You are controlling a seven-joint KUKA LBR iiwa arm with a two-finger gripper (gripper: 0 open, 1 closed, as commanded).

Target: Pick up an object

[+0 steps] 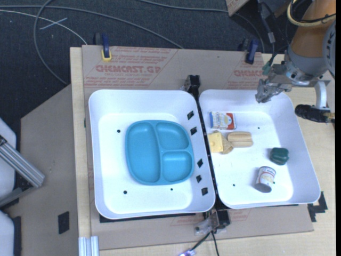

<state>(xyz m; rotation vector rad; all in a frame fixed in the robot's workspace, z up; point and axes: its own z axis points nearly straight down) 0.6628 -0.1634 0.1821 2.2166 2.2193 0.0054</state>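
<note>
While the gripper (265, 94) hangs over the right bin's (303, 159) rim at about one o'clock, nothing sits between its fingers; whether they are spread I cannot tell. Candidates lie apart: carton (222, 120) at ten o'clock, block (239, 139) and yellow piece (215, 142) at nine, green lump (278, 155) at four, can (265, 177) at five. The tipped can could roll away.

You have two white bins (101, 143), one blue divided plate (159, 151), one small carton (222, 120), one yellow block (214, 142), one tan block (240, 139), one green lump (278, 155), one little can (265, 177)
</note>
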